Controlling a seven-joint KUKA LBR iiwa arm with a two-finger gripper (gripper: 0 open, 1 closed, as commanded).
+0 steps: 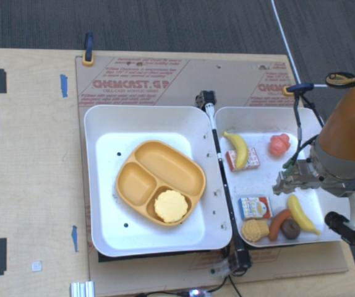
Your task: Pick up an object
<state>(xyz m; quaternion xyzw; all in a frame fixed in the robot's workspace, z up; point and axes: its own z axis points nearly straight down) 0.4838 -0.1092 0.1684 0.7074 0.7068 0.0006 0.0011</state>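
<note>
My gripper (290, 183) hangs over the middle of the right bin (261, 117), below the orange band of the arm (349, 129). A yellow banana (302, 213) lies just below and right of it. A red sausage (279, 223) and a dark brown round piece (290, 229) lie beside that banana. Left of the gripper sits a small box (254, 206) with a round cracker (255, 229) under it. Farther up are another banana (239, 148), a red-and-white box (247, 161) and a red strawberry-like toy (279, 144). Nothing shows in the gripper's grasp.
The left bin (97, 166) holds a yellow divided plate (165, 166) with a pale round biscuit (171, 205) in one compartment. A ridge (219, 166) separates the two bins. Cables run past the right bin's upper right corner (298, 113).
</note>
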